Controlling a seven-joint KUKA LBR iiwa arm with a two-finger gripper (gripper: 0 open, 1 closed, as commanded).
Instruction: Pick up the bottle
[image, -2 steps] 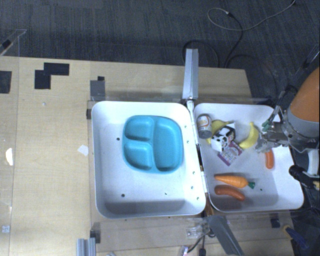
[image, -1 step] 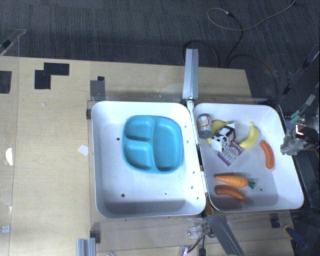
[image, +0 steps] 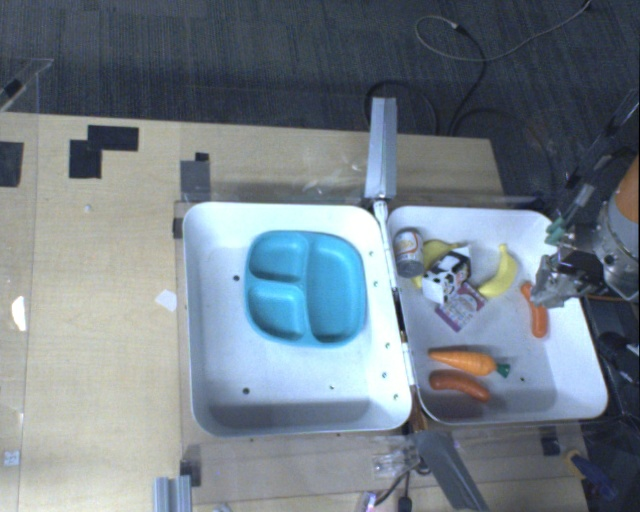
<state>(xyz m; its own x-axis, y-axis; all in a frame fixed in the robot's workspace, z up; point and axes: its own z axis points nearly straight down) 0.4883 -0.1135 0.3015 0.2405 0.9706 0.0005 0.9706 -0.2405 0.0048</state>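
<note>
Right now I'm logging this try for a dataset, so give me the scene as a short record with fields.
left bin: blue divided tray
right bin: can, banana, cow toy, carrot, sausage
tool: at right bin's right edge
small orange item: just below tool
bottle: cannot identify one

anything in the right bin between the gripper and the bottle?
Yes. The gripper sits at the right bin's right edge; the bottle lies at its upper left, by the divider. Between them lie a banana and a black-and-white toy. A straight sideways sweep would likely hit them.
</note>
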